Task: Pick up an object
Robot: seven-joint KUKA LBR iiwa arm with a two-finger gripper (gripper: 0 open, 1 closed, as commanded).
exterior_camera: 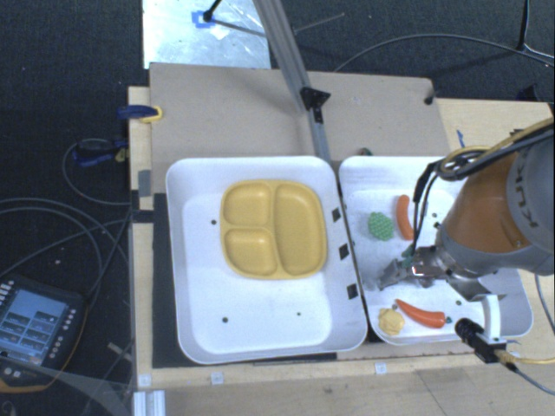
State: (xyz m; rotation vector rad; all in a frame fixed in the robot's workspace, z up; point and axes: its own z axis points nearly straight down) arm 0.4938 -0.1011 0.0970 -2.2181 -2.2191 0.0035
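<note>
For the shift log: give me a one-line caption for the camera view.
Gripper low in the right bin among green, orange and yellow items; yellow tray in the left bin.

You see a light brown bench (234,111) with two white bins sitting on it, side by side and touching in the middle. The left bin (260,328) is the bigger one, and the right bin (360,176) is next to it. A thin grey pole (286,42) stands up from the back of the bench, near the place where the two bins meet. On the bench's left edge you can spot a blue and yellow clamp (140,112). A dark mat (160,302) peeks out from under the left bin.
</note>
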